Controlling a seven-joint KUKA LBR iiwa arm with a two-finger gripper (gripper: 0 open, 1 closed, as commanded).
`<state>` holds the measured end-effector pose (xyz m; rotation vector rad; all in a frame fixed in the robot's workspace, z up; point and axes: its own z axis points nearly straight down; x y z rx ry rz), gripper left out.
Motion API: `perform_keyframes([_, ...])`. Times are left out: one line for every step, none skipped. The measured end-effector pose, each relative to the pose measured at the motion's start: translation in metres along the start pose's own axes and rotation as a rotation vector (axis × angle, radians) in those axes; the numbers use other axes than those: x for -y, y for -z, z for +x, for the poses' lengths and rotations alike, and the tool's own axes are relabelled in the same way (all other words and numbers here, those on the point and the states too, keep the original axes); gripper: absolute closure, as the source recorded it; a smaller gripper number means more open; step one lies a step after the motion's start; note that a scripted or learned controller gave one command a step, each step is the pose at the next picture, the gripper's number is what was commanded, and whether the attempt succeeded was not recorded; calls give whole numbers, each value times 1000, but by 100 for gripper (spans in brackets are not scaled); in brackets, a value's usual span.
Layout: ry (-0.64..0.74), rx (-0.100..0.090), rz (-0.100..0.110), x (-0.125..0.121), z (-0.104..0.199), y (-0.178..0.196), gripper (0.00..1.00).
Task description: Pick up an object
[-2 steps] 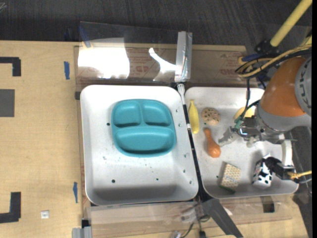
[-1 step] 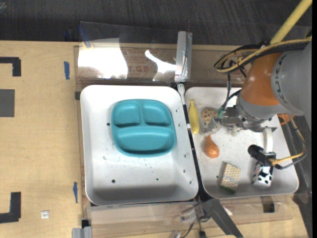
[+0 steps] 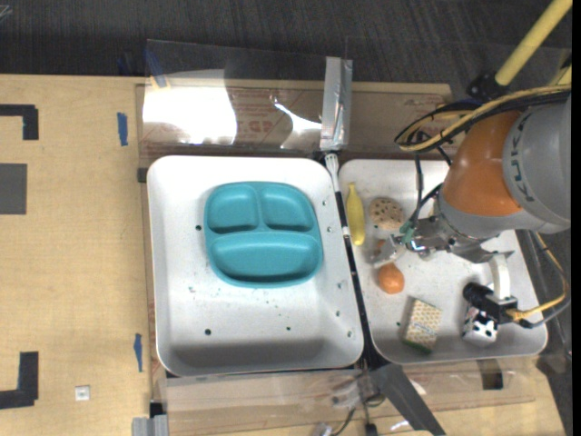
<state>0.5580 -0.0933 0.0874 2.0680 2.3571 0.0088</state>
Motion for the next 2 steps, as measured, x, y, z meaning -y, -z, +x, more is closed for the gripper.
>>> perform_keyframes([-2,1,-3,-2,-1,9,100])
perform_keyframes([-17,-2,8,11,88,111,100])
